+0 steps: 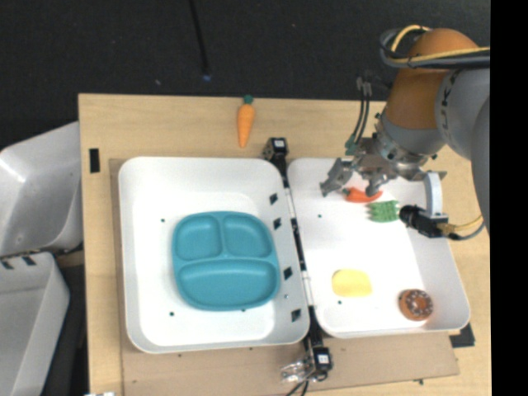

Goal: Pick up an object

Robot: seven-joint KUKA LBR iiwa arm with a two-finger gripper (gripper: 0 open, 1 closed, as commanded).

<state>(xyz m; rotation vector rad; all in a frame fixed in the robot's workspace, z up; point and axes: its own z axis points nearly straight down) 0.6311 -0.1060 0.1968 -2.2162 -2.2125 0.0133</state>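
**Op:** Small orange-red plastic toy piece (360, 195), far end of the right white bin (429, 312), is my target. It lies right under the tool (356, 181), tool partly covering it, so I can't make out its full shape.

**Tech:** How'll it handle?

**Op:** Best guess: light, stiff, hollow plastic w/ a slick skin. Not fragile, but could squirt out if pinched off-centre. I'd take it across the narrow middle, pads square to the sides.

**Tech:** Tool state?

**Op:** Can't tell. Grey metal parts splay out low over the piece, but whether the tool is spread or pressed together isn't readable from this angle. No proof it's pinching anything.

**Tech:** Neighbours?

**Op:** Small green ridged plastic toy (384, 212) just beside the orange-red piece, on the near-right side; close enough to get bumped. Yellow rounded plastic lump (351, 283) and brown sprinkled toy doughnut (415, 304) are well apart, near end of the same bin. Teal divided plastic plate (224, 261) sits in the left white bin (140, 304). Orange toy carrot (245, 120) lies out on the wooden counter (148, 122), beyond both bins.
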